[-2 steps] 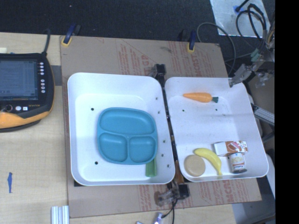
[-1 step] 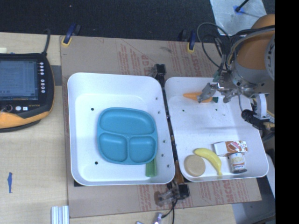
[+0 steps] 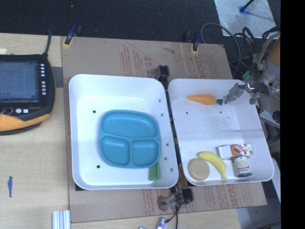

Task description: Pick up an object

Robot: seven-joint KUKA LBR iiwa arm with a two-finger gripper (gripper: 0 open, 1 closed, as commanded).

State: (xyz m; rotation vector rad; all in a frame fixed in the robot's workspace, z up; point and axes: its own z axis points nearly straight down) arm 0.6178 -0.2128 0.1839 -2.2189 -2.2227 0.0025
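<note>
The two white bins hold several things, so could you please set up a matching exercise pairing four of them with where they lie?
Things:
1. carrot
2. blue plate
3. banana
4. green block

Places:
A. near edge of the right bin, beside a tan disc
B. middle of the left bin
C. far end of the right bin
D. near right corner of the left bin

Pairs: 1-C, 2-B, 3-A, 4-D
</note>
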